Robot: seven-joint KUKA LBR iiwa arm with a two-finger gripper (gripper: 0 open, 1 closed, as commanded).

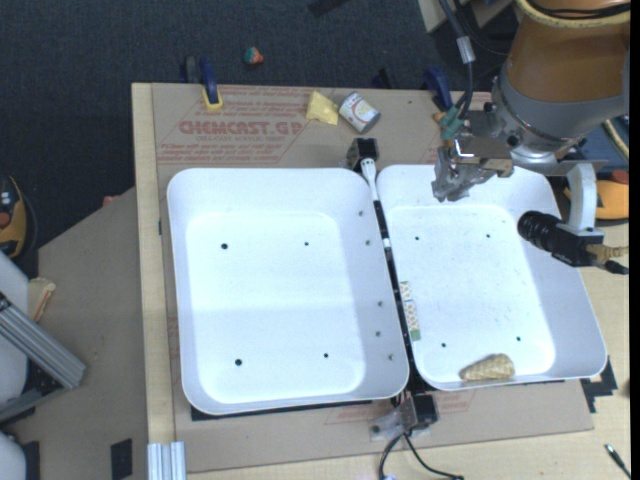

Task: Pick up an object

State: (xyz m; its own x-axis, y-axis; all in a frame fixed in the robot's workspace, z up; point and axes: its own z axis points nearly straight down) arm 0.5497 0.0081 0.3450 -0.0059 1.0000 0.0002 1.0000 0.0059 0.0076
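We start from the counter [250,128], a cardboard-covered board carrying two shallow white bins side by side. The left bin [200,268] offers us nothing to grasp, so our work lies in the right bin [560,308]. The arm [575,58] hangs over that bin's far edge, and its pincer [455,188] points down there, holding nothing; whether it stands wide or narrow we cannot tell. Our target, a small tan object [487,369], rests on the bin floor near the front rim, well apart from the pincer. To do this well, we judge we should travel forward across the bin, centre above the object, then descend straight, keeping clear of the rim.
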